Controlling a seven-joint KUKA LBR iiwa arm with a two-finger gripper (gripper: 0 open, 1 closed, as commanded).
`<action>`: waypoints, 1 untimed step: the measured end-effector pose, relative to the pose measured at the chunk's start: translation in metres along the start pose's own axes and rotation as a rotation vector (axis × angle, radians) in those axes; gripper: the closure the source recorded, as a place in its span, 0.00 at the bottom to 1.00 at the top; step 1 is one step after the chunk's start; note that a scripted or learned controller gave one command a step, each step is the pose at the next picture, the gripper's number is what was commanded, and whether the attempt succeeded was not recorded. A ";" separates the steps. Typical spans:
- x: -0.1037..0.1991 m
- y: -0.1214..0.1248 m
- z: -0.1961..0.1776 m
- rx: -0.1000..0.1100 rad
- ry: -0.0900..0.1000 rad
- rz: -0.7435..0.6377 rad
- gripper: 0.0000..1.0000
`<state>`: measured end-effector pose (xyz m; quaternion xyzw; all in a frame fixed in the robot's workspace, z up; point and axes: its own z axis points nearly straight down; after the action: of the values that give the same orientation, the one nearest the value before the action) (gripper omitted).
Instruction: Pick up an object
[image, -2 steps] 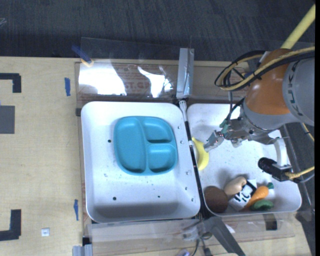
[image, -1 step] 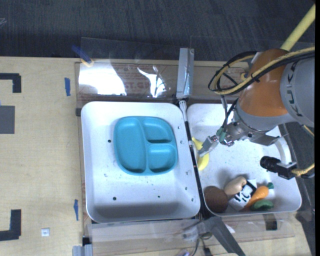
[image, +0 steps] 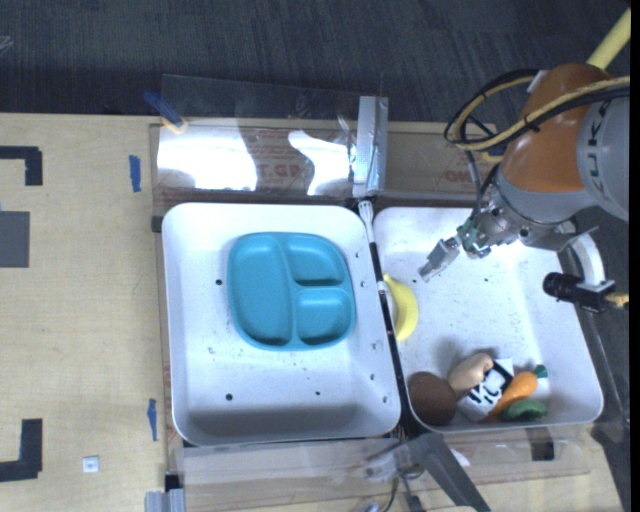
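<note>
I look down on two white bins sitting side by side. The left bin (image: 190, 330) has a blue tray (image: 291, 290) in it. The tray has three sections and lies flat in the middle of that bin.

The right bin (image: 520, 310) has the things I could pick up. A yellow banana (image: 404, 308) lies against the left wall of this bin, right by the divider between the two bins. Down at the near edge there is a little pile. A brown round thing (image: 432, 396) sits on the left of the pile. Next to it is a tan roll-shaped thing (image: 470, 371). A small black and white toy (image: 490, 390) is touching it. On the right of the pile is an orange carrot (image: 516, 388) with green at its end.

The arm (image: 560, 150) comes in from the right, with its orange band up high. The gripper (image: 440, 257) is over the far part of the right bin, up and to the right of the banana. It is well apart from the pile. I see nothing between its fingers. They are too small and blurry, so I cannot tell if they are open or closed.
</note>
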<state>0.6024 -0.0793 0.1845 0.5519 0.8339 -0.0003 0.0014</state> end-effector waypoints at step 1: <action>-0.088 0.013 -0.108 -0.008 -0.006 0.118 0.00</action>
<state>0.6485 -0.1554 0.2925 0.6002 0.7999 0.0016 0.0059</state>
